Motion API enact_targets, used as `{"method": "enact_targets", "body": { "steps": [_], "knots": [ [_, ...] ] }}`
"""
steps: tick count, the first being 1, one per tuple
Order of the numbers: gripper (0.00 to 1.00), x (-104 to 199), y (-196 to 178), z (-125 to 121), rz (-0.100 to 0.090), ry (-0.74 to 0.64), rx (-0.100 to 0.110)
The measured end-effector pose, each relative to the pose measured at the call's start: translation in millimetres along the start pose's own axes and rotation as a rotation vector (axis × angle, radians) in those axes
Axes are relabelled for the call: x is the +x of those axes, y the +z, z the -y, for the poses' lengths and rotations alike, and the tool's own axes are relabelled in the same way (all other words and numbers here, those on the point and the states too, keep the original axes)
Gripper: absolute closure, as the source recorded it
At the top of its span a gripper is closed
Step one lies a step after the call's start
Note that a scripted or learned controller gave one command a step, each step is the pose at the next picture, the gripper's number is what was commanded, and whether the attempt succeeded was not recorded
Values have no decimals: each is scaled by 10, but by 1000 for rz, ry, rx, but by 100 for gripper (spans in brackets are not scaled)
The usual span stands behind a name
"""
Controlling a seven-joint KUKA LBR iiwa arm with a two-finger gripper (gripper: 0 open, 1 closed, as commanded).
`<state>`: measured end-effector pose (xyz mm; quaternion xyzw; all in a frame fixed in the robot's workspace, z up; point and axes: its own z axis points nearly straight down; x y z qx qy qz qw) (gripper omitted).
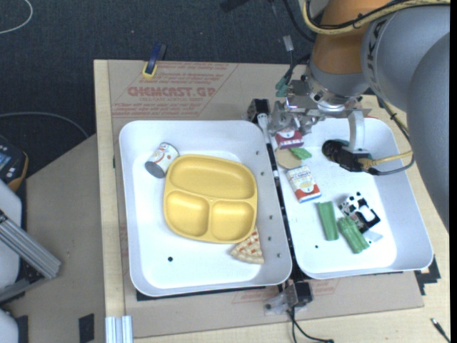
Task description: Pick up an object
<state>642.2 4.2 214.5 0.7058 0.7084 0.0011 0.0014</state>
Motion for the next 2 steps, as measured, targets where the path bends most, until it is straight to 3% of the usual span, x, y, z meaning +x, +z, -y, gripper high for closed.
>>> {"method": "enact_targets", "body": {
  "steps": [1, 2],
  "knots": [
    [100, -74, -183, 20, 0, 3, -1],
    [100, -55, -60, 85, 0, 5, 7]
  ]
}}
